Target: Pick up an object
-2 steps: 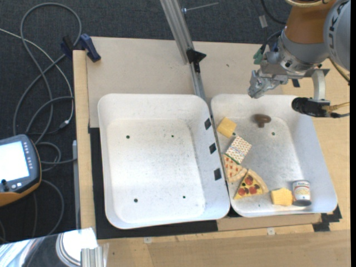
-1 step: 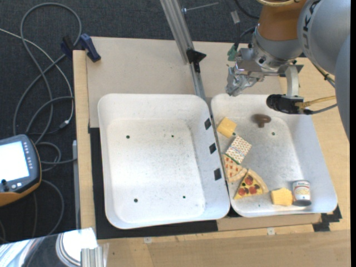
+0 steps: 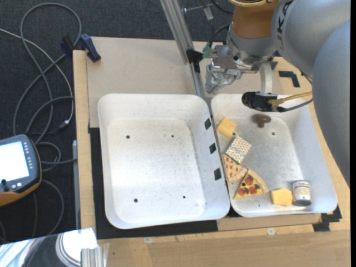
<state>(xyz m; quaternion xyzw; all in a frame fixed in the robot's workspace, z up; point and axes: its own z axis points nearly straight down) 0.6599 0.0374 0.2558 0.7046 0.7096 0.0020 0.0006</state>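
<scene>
The metal two-finger gripper (image 3: 218,82) is seen above the right white plastic bin's (image 3: 311,149) far-left corner; its opening cannot be told. Two yellow foam cheese blocks (image 3: 226,127), two toy pizza slices (image 3: 250,185) and one small jar (image 3: 301,192) are counted there.

Bright, even overhead light; soft shadows, mild glare on white bins (image 3: 111,107), slight graininess.

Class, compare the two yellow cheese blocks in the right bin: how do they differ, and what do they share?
The upper cheese block lies near the bin's far left corner; the lower cheese block lies near the front edge. The lower one sits beside a small jar; the upper one lies apart from other items. Both are yellow chunks inside the right bin.
</scene>
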